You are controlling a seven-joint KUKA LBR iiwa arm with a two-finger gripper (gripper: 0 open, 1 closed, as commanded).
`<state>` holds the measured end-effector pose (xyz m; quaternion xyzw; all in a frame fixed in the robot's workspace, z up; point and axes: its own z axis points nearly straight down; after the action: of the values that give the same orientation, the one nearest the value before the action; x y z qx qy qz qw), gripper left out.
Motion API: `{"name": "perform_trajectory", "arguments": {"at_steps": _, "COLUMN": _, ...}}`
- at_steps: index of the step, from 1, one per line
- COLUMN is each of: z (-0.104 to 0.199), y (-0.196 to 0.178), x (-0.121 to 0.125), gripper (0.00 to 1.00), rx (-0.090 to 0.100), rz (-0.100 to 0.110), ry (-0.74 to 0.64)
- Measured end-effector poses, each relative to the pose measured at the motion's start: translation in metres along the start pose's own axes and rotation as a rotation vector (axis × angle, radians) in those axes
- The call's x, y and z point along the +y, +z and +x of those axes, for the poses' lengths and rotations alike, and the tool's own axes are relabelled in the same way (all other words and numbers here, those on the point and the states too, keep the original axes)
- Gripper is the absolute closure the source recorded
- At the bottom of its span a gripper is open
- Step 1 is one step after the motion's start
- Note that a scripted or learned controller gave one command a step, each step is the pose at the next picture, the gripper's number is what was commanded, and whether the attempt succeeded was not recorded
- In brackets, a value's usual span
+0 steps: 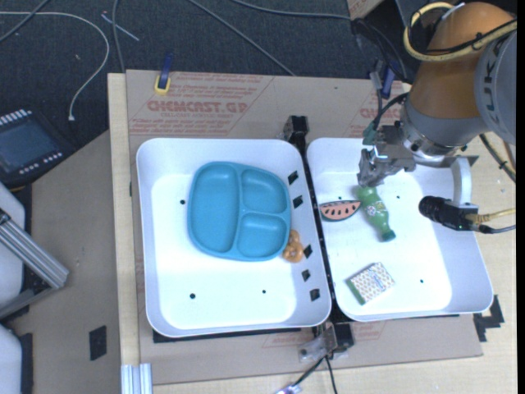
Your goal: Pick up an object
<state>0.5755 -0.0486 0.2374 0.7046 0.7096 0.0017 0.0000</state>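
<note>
My gripper (372, 176) reaches into the right bin (459, 277) from the upper right, its fingers pointing down just above the cap end of a green bottle (378, 213) that lies on the bin floor. A watermelon slice toy (339, 210) lies just left of the bottle. A small green and white patterned packet (371, 282) rests nearer the front of the same bin. Nothing shows between the fingers.
The left bin (164, 269) holds a blue divided plate (239, 210) with a small orange piece (293, 248) at its right edge. A black divider with clips (305, 220) runs between the bins. A black cylinder with a cable (447, 211) juts in at the right.
</note>
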Motion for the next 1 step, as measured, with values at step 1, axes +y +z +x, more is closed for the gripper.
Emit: {"name": "perform_trajectory", "arguments": {"at_steps": 1, "z": 0.0578, "y": -0.0038, "x": 0.0101, "gripper": 1.00, "rx": 0.000, "rz": 0.001, "ry": 0.000}}
